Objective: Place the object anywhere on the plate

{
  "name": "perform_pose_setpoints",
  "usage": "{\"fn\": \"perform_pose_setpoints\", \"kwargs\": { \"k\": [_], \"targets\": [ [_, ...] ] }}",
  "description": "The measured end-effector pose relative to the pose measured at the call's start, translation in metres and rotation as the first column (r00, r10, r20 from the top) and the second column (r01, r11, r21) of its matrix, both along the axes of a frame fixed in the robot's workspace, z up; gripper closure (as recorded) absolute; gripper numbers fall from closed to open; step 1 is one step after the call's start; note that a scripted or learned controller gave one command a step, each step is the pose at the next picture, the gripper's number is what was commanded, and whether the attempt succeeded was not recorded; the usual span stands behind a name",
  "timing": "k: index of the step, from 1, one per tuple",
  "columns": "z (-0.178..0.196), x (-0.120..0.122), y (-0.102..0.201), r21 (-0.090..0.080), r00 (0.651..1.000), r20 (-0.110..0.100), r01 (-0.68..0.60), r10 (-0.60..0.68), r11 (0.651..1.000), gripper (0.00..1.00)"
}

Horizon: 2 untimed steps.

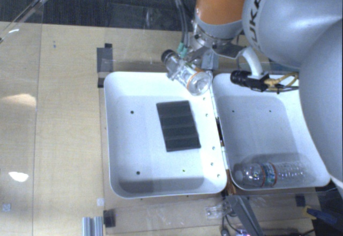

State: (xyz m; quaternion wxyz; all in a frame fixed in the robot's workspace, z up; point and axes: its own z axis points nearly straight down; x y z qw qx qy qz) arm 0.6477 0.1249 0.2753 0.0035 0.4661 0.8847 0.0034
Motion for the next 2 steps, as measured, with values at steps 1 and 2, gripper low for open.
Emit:
{"fn": "perform_pose_setpoints", "kwargs": {
  "k": [1, 2],
  "targets": [
    [-0.033, 0.022, -0.01, -0.002, 0.989, -0.004, -0.146, 0.146, 0.989, 1.0],
    [0.005, 0.014, -0.049, -0.004, 0.946, -0.002, -0.324, 0.324, 0.946, 1.0]
  ]
}}
